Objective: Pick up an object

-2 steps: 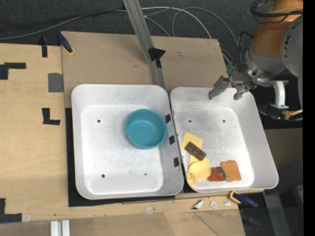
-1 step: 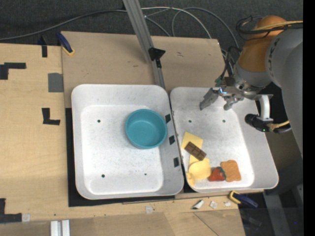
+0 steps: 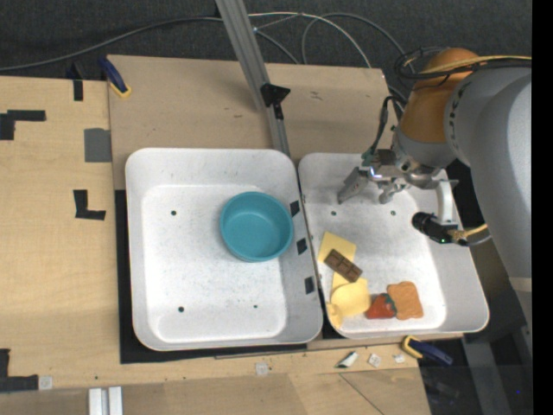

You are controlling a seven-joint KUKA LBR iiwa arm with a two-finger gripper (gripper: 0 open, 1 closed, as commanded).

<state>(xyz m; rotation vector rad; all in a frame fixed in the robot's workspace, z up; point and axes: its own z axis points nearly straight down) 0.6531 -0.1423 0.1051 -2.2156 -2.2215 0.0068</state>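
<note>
My gripper hovers over the far part of the right bin, its two fingers spread apart with nothing between them. Toward the front of that bin lie a yellow block with a brown piece on it, a pale yellow lump, a red item and an orange biscuit-like piece. These items sit well in front of the gripper, none touching it. In the left bin a blue bowl stands upright near its right side.
A slanted metal pole rises behind the bins. Cables trail across the dark back. The grey arm with its orange band fills the right side above the right bin. Blue clamps hold the board at the far left and near front right.
</note>
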